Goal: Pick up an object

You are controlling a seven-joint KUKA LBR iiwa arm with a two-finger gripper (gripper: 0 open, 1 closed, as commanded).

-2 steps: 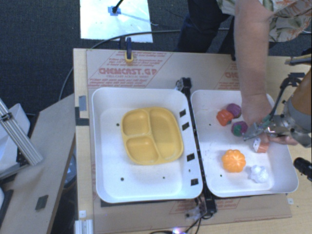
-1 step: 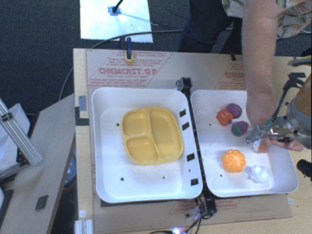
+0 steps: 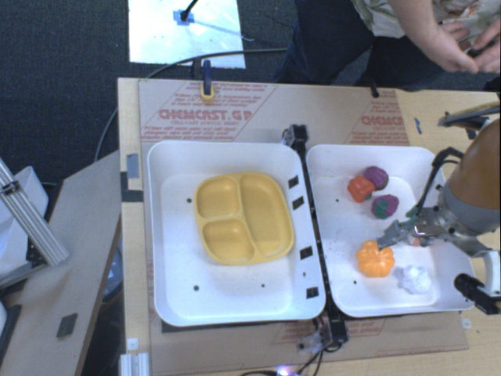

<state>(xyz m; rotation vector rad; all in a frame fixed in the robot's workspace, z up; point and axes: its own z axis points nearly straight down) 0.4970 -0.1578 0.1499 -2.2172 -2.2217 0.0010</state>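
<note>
Two white bins sit side by side on the bench, left bin [image 3: 168, 233] and right bin [image 3: 337, 288], touching along a black hinge strip down the middle. Left bin holds a yellow divided tray [image 3: 244, 218], three compartments, roughly centered in the bin, turned a bit off square.

Right bin contents: small orange block [image 3: 360, 189] and purple ball [image 3: 376, 177] touching each other near the far edge; a green-and-purple ball [image 3: 384, 206] just beside them toward the near side; orange pumpkin-shaped toy [image 3: 376, 259] around the bin's middle, toward the near edge; crumpled white lump [image 3: 415, 279] close to the near right corner.

Gripper [image 3: 389, 238] comes in from the bin's right edge, low over the bin floor, tips pointing left. Fingertips end right at the top edge of the pumpkin toy, just beside or touching it, can't resolve which. Nothing visibly between the fingers. Finger spacing: cannot tell, they blur together at this angle.

Arm's [image 3: 476, 182] grey body and orange band overhang the right bin's right edge.

Person [image 3: 438, 22] stands past the bench's far edge, hand out over the far right corner. Cardboard sheet [image 3: 235, 108] with red print lies under the bins.
</note>
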